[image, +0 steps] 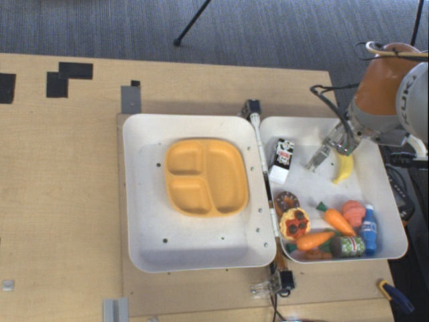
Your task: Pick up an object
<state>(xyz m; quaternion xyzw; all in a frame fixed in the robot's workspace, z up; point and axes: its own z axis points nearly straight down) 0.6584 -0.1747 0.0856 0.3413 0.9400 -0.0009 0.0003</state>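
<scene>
My gripper hangs over the upper middle of the right bin, on the grey arm with the orange band. It looks open, and I see nothing between its fingers. A yellow banana lies just to its lower right, close to one finger. To its left, a black-and-white box rests on a white block. Toys crowd the bin's near end: a chocolate donut, a fruit tart, two carrots, a pink ball, a blue bottle and a green can.
The left bin holds a yellow divided plate. A ridge with a clamp separates the two bins. Cables run behind the arm at the right bin's far edge. Wooden bench surface lies left of the bins.
</scene>
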